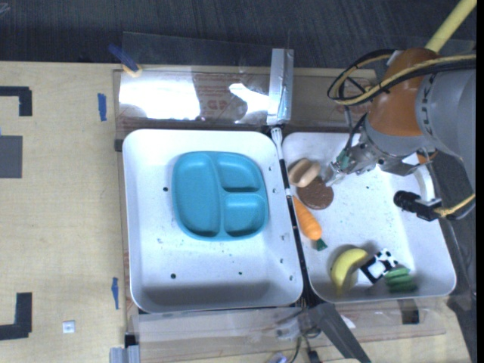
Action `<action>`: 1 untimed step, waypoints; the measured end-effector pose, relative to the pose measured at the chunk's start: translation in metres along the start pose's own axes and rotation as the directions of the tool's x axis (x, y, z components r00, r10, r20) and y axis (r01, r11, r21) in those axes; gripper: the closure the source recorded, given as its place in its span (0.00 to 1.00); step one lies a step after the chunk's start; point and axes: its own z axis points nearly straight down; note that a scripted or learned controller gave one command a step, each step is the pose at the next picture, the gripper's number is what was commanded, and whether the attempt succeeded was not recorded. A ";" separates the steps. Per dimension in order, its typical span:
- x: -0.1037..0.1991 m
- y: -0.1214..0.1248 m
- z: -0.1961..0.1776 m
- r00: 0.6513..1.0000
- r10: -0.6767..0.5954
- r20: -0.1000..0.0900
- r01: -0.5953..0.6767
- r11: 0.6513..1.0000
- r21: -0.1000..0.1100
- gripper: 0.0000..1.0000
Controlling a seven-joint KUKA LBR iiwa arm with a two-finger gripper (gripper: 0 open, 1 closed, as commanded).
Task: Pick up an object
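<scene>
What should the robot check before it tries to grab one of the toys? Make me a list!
1. Gripper is over the right bin, where the toys lie: ok.
2. A toy is close to the gripper: ok, the brown disc and the tan bun sit just beside its tip.
3. Nearest toys are apart from each other: not ok, bun, disc and carrot touch or overlap.
4. Fingers open wide enough: cannot tell, too small and blurred.
5. Gripper lined up over one toy: cannot tell from this slanted view.
6. Banana free as a fallback: ok, nothing lies on it.
</scene>
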 end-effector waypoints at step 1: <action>0.031 -0.089 0.015 0.991 0.133 -0.007 -0.133 0.991 0.017 1.00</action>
